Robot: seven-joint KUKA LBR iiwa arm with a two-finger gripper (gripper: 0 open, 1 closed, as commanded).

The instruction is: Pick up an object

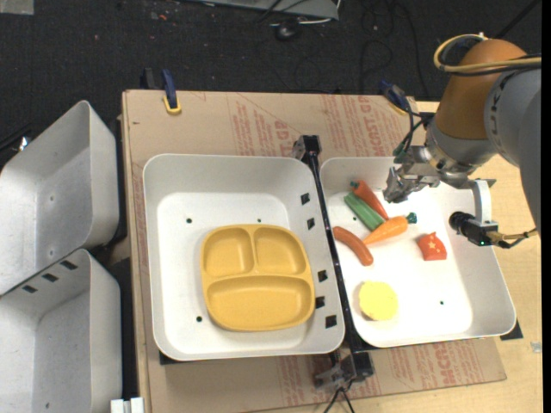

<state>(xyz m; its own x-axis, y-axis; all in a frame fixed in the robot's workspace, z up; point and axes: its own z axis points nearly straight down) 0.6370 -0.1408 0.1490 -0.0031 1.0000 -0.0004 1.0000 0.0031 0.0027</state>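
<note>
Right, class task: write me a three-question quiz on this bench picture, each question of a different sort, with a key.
1. True or false: the yellow divided tray lies in the left bin.
2. Which item lies nearest the front wall of the right bin? A) red piece B) yellow disc C) green vegetable
3. Fill in: the gripper is above the right bin's ____ part, near the carrot and sausage.

Key: 1 true; 2 B; 3 rear.
</note>
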